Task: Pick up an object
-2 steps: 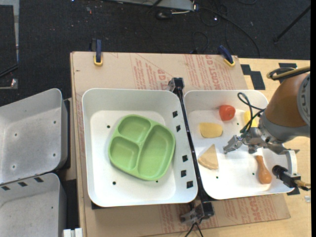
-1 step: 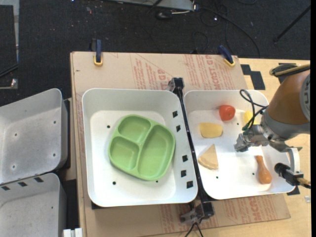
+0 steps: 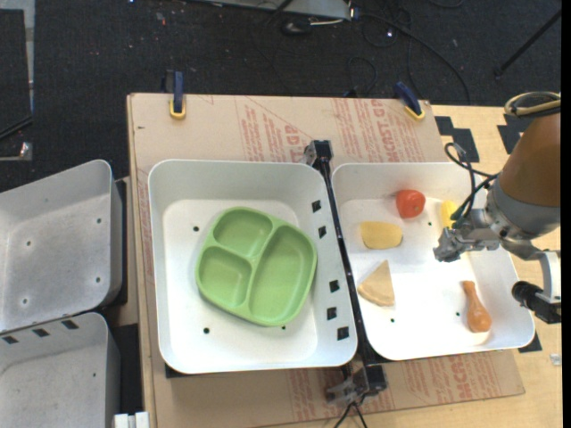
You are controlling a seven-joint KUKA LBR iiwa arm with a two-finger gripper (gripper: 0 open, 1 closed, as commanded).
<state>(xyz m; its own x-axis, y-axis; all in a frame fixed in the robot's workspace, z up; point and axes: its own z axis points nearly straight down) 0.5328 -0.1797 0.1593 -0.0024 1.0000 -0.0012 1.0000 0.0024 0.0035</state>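
Hand low in right bin, near tomato

Red print on the brown cardboard sheet under the two bins, on the far strip beyond them: large block letters, upside down and mirrored from this angle, too faint and distorted to read for certain. More of the same red lettering on the near right corner of the cardboard, by the right bin, cut off and likewise unreadable. No legible text, number or brand elsewhere: none on the green divided plate, on the bins, or on the food pieces.
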